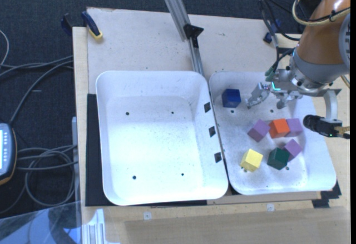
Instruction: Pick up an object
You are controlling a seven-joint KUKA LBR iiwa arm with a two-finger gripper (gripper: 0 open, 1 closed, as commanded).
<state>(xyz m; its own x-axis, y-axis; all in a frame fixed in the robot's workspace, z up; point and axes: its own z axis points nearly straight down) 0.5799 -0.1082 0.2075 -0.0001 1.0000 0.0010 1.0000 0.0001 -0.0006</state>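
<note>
In the right bin (311, 173) lie several small blocks: a blue cube (231, 98) at the back left, a purple block (258, 130), an orange block (279, 128), two more purple blocks (294, 125) (292, 148), a dark green block (277, 158) and a yellow cube (251, 160). My gripper (269, 98) hangs over the back of this bin, right of the blue cube and above the orange block. Its fingers (256, 96) are spread apart with nothing between them.
The left bin (111, 93) sits beside the right one. A metal pole (175, 1) slants over the board behind the bins. A yellow-and-blue clamp (92, 25) is at the board's back left corner. Cables lie on the floor at left.
</note>
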